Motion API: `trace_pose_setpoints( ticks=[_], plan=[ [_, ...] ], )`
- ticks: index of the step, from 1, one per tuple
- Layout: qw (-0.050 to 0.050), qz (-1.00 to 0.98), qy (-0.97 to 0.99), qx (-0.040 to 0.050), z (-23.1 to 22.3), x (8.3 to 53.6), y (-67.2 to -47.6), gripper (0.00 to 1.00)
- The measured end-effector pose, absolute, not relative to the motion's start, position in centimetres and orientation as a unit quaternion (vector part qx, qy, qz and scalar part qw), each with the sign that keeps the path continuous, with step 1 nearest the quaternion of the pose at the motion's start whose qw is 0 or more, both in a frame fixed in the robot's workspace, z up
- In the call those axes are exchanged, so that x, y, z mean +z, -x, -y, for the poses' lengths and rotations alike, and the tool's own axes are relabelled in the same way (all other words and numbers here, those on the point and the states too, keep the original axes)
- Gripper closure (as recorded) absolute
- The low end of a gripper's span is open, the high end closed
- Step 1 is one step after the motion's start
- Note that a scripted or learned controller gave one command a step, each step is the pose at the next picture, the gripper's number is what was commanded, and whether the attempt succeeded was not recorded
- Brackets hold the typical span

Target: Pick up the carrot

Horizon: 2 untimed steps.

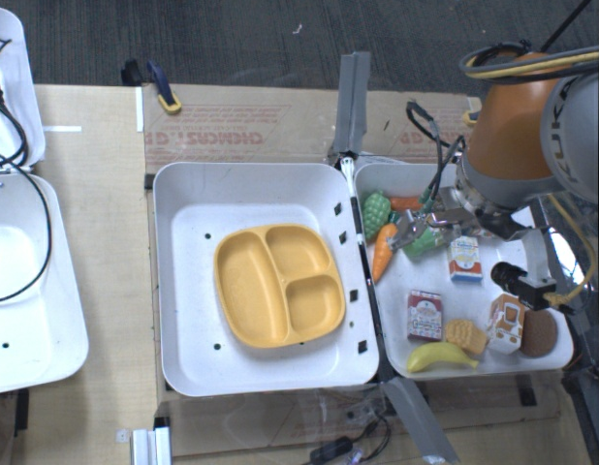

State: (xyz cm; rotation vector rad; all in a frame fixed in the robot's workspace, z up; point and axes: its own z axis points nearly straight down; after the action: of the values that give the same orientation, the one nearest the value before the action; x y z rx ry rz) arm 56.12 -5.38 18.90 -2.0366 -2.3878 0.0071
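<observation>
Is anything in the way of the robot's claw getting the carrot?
Nothing visible sits between them. The gripper hangs just right of the carrot in the right bin. A green vegetable lies close above the carrot, crowding it.

Left of the claw (408, 232), the left bin (183, 260) holds a yellow tray (278, 285) with three compartments. Just left of the claw lies a green vegetable (376, 211). Right of it stands a small carton (464, 258). Below it, toward the near rim of the right bin (561, 352), sit a red box (425, 316), a cracker (463, 335), a banana (441, 357) and a brown round thing (540, 332).
</observation>
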Motion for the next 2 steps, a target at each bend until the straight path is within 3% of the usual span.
trace_pose_setpoints(
  ticks=[1,2],
  plan=[
    [0.001,0.784,0.621,0.0013,10.9,9.4,-59.2,0.0],
    [-0.002,0.877,0.481,0.0025,10.4,9.1,-60.6,0.0]
  ],
)
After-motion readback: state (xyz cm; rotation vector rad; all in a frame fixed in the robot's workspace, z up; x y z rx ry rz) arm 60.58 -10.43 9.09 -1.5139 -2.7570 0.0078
